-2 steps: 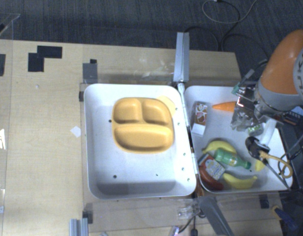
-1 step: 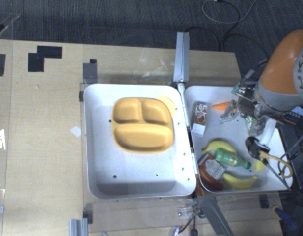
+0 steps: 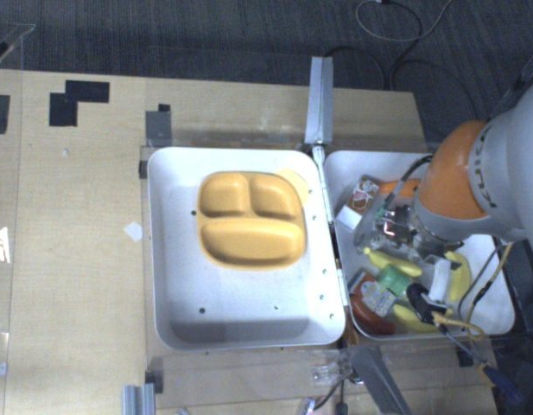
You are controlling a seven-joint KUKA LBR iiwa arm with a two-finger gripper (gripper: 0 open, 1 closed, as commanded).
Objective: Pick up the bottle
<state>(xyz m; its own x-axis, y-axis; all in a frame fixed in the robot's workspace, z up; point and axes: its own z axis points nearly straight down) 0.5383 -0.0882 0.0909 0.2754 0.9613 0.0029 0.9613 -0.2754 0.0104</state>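
From above the worktop [image 3: 76,232], pale wood with black tape marks, two shallow white bins sit side by side. The left bin [image 3: 175,301] holds a yellow compartment tray [image 3: 251,219], smooth moulded plastic turned face down, lying alone in the middle. The right bin [image 3: 499,314] is crowded: a banana [image 3: 460,279], a red-lidded item [image 3: 374,305], a printed packet [image 3: 365,193], all jumbled together as if tipped in. The bottle [image 3: 396,279], a small green thing with a label, seems to lie on its side among them, near the bin's front. The arm [image 3: 473,180] leans in, its orange band glossy, the jaws [image 3: 389,227] low over the clutter just behind the bottle; whether they are spread or closed, I cannot tell.
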